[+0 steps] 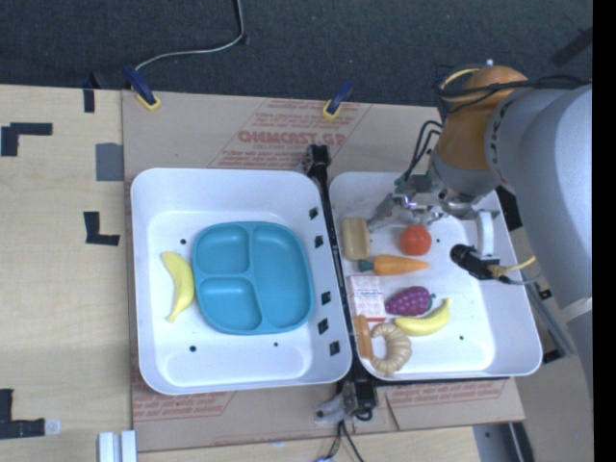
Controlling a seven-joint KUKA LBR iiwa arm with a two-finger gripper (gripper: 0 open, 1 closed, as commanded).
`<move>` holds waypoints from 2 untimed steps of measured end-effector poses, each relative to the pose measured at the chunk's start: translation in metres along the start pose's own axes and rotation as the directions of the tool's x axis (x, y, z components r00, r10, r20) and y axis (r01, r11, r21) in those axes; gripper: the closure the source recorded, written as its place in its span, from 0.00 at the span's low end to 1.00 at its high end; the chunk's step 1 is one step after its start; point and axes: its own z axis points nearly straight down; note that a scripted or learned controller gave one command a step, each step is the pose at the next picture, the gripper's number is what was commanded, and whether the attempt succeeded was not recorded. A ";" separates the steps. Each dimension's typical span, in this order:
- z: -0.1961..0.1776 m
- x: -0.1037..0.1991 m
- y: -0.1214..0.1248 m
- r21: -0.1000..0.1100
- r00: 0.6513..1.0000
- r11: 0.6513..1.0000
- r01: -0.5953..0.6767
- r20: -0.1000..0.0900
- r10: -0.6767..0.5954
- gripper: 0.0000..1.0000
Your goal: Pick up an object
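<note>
My gripper (pixel 414 210) hangs over the back of the right bin (pixel 500 345), just behind a red tomato (pixel 416 241). Nothing can be seen held in it. To the tomato's left stands a tan block (pixel 354 239). An orange carrot (pixel 399 266) lies just in front of the tomato. Further forward are purple grapes (pixel 408 301), a yellow banana (pixel 425 320), a pale pretzel ring (pixel 390 347), a white printed packet (pixel 366 295) and a small orange sausage (pixel 362 333).
The left bin (pixel 154 354) holds a blue divided plate (pixel 253 277) with a second yellow banana (pixel 178 284) at its left. The arm's grey body (pixel 549 181) covers the right bin's far right side. A black divider (pixel 325 248) separates the bins.
</note>
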 end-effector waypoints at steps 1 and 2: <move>-0.001 0.008 -0.022 -0.004 1.000 1.000 -0.003 0.003 0.003 0.00; -0.002 0.024 -0.043 -0.011 1.000 1.000 -0.011 0.019 0.011 0.00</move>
